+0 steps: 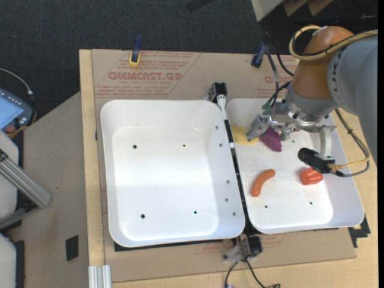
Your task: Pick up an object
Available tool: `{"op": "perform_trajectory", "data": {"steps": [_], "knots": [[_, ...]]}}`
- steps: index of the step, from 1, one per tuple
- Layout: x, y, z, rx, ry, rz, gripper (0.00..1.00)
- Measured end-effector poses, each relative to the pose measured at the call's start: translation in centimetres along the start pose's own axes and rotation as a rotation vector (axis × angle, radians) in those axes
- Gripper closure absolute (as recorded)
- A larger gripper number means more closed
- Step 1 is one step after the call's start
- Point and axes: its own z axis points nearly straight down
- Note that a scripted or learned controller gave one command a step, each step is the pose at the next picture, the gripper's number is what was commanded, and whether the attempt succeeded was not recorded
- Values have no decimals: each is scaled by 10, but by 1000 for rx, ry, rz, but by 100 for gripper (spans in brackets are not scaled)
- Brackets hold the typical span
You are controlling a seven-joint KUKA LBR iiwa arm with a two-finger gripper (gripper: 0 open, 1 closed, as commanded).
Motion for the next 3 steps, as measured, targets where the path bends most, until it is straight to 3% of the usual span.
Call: {"op": "perform_trajectory", "data": {"steps": [1,2,3], "knots": [[-42,25,34,-14,-7,7,0],[-40,26,21,-18,-8,5,100],[6,46,-2,-18,-6,0,100]]}}
